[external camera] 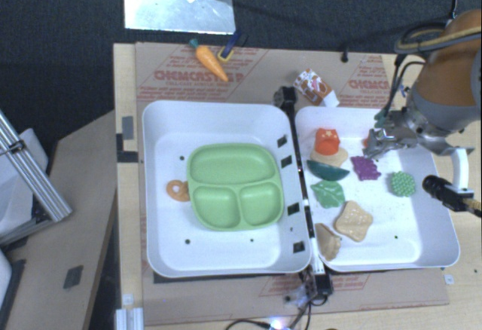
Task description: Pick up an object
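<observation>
Gripper [374, 142] above purple toy [365, 167], finger state impossible to tell; likely to nudge it aside, closing on nothing.

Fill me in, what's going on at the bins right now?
The arm reaches in from the right, its gripper low over the right bin, just above the purple toy. Nothing shows between its fingers. An orange-red piece, green leafy pieces, a green ball and tan pieces lie loose in that bin. The left bin holds a green divided plate and a small pretzel.
</observation>
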`<control>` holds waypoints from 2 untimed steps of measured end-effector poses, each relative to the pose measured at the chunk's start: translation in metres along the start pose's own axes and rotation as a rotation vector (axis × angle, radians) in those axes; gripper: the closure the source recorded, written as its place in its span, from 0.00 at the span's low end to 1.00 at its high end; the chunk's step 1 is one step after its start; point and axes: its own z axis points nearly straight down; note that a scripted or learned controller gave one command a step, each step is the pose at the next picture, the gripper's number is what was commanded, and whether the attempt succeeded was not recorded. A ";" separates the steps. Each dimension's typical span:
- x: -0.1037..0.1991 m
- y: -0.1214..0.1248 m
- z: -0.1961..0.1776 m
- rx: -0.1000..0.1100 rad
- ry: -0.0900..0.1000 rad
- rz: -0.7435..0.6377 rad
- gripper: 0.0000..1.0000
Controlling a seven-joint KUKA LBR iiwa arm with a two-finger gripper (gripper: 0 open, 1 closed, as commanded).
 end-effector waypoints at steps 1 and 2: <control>0.050 0.029 -0.008 -0.002 0.000 -0.001 1.00; 0.097 0.048 -0.014 -0.002 0.001 -0.001 1.00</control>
